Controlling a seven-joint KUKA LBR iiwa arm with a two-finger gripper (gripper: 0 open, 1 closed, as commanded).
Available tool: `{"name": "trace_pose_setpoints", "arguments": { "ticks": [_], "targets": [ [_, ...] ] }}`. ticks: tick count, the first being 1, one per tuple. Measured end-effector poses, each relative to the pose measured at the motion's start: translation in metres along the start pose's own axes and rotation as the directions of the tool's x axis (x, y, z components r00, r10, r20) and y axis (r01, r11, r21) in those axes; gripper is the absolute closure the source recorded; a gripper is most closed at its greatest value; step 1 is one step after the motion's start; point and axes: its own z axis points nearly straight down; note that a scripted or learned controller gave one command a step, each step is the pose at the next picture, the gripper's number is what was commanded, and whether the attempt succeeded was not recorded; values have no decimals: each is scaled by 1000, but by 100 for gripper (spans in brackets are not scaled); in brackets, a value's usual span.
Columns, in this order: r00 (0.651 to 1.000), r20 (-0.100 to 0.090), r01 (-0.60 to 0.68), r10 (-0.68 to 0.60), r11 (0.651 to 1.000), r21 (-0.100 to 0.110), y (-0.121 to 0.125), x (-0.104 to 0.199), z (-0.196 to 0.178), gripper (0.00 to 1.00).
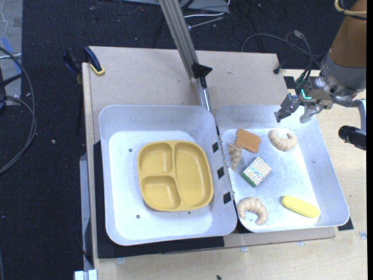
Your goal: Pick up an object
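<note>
Arm: gripper is hovering at upper right of the frame, jaws spread, grasping nothing | Nearest object: croissant is lying just below in right bin | Handling: looking light, rigid, curved; pinching across its middle seems best.

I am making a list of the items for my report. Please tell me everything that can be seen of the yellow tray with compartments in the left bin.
The yellow tray is a rounded rectangular plate, apparently plastic, in a matte mustard yellow. Raised ridges split it into three compartments: one tall section on the right, two smaller ones on the left. It lies flat, right side up and slightly rotated, near the middle of the left bin, resting on the bin's white floor.
</note>
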Motion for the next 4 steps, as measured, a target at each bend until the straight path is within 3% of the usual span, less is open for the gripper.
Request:
{"name": "trace_pose_setpoints", "arguments": {
  "ticks": [1, 4],
  "targets": [
    [1000, 0, 0, 0, 1000, -2, 1, 0, -1, 0],
    [1000, -2, -1, 1, 1000, 4, -10, 4, 170, 0]
  ]
}}
